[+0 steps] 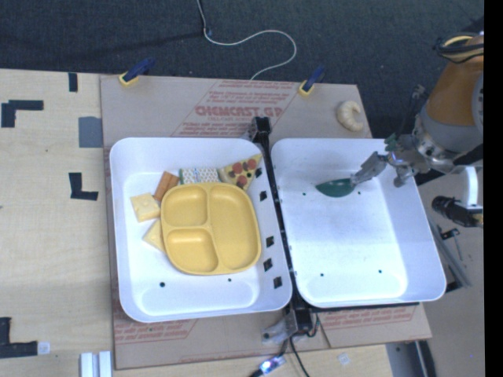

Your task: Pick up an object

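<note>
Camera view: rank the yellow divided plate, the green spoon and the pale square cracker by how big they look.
1. yellow divided plate, by far the largest
2. green spoon in the right bin
3. pale square cracker beside the plate

The spoon and cracker look close in size, so their order is unsure.

Plastic, cardboard and wood-look surfaces, mostly smooth

Glossy white plastic bins [126, 210], smooth matt yellow plastic divided plate [211, 228], shiny green spoon [335, 187], matt brown printed cardboard [228, 108] beneath, pale wood-grain bench [47, 234], dark rough carpet [94, 14] beyond.
</note>
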Robot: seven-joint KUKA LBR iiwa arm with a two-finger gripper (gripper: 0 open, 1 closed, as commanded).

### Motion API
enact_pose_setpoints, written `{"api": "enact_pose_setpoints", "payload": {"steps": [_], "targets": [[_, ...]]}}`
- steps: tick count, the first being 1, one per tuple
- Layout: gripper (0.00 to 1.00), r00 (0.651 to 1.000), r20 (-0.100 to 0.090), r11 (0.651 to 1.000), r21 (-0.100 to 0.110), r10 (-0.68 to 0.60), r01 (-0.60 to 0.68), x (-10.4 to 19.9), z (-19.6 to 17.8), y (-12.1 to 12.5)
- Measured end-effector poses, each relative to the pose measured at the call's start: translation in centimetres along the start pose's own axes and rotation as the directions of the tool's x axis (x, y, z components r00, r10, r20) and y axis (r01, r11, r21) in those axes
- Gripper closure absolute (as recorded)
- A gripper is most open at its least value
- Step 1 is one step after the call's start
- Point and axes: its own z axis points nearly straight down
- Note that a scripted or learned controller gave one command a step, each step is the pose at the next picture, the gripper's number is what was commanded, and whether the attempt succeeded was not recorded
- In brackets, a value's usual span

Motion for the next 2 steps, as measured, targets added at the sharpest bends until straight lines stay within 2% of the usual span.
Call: {"api": "enact_pose_setpoints", "payload": {"steps": [2], "targets": [[0.00, 1.000, 0.001, 1.000, 0.002, -0.001, 0.001, 1.0, 10.6, -0.7]]}}
